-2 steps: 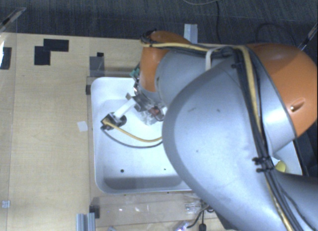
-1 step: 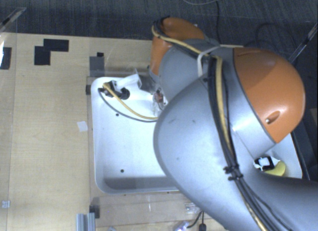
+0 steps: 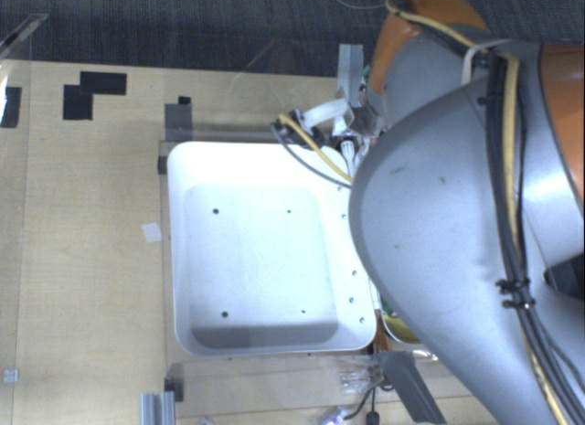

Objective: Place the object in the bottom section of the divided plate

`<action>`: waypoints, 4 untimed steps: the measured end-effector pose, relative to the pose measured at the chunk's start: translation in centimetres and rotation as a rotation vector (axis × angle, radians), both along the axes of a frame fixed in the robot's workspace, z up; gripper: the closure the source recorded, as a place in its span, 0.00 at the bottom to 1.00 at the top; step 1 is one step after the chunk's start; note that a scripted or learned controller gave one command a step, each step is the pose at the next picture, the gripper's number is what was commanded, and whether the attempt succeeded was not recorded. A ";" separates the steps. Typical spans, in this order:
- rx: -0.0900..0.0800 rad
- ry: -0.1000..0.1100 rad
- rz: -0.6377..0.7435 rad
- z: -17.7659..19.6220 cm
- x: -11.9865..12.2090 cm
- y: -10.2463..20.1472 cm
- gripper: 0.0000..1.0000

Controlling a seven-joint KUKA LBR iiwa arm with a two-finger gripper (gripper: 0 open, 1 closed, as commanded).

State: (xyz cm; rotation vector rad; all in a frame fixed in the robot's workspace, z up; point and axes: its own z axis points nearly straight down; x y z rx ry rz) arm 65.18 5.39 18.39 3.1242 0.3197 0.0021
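The table has a pale, light-wood surface under what appears to be a clear cover sheet, whose edge runs along the top left. Black rectangular markers are fixed near its far left corner, and a small pale tag lies further down. Beyond the far edge, the floor is dark grey carpet with a fine ribbed texture. Lighting is even, overhead, with soft shadows.

Shallow white plastic bin, left: interior floor open, reachable from above and from the left. Bulky grey robot arm with yellow and black cables overhangs the bin's right rim, blocking passage to the right side.
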 end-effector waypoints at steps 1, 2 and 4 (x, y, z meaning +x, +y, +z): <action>0.000 0.000 0.000 0.0 0.0 0.0 0.00; 0.001 0.001 0.003 0.9 0.1 0.0 1.00; 0.002 0.001 0.001 -0.1 0.4 1.7 0.00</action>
